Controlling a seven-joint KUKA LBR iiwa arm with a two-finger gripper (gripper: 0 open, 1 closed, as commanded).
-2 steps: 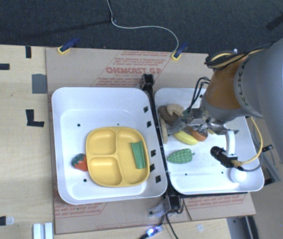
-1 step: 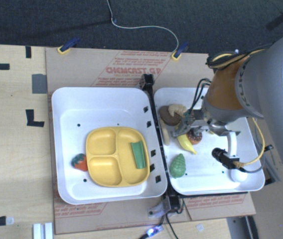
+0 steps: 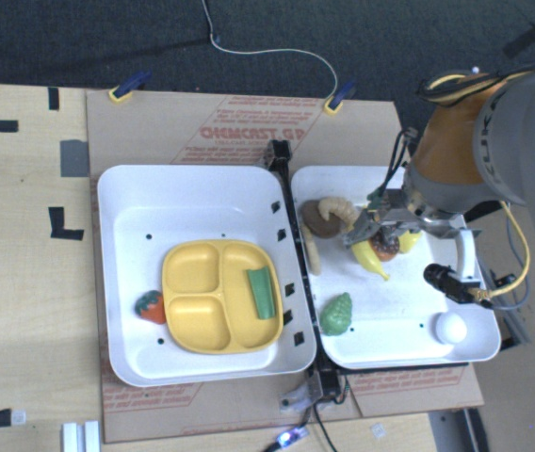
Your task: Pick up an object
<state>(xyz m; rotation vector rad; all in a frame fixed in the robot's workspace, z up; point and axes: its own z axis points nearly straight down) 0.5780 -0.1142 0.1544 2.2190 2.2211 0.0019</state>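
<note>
My gripper (image 3: pixel 379 232) hangs low over the upper middle of the right bin (image 3: pixel 409 347), right above a yellow banana (image 3: pixel 373 261) and a small red and yellow item (image 3: pixel 390 246). Just left of it lie a brown round piece (image 3: pixel 320 218) with a beige part (image 3: pixel 343 210). A beige stick (image 3: pixel 311 252) lies along the bin's left wall. Near the front left of that bin rests a green bumpy object (image 3: pixel 336 314), and a white ball (image 3: pixel 451 329) lies at the front right.
The left bin (image 3: pixel 121 205) holds a yellow divided plate (image 3: pixel 206 299) with a green block (image 3: pixel 262 293) on it, and a red and green toy (image 3: pixel 151 306) beside the plate. A black cable fitting (image 3: pixel 442 281) hangs over the right bin's right side.
</note>
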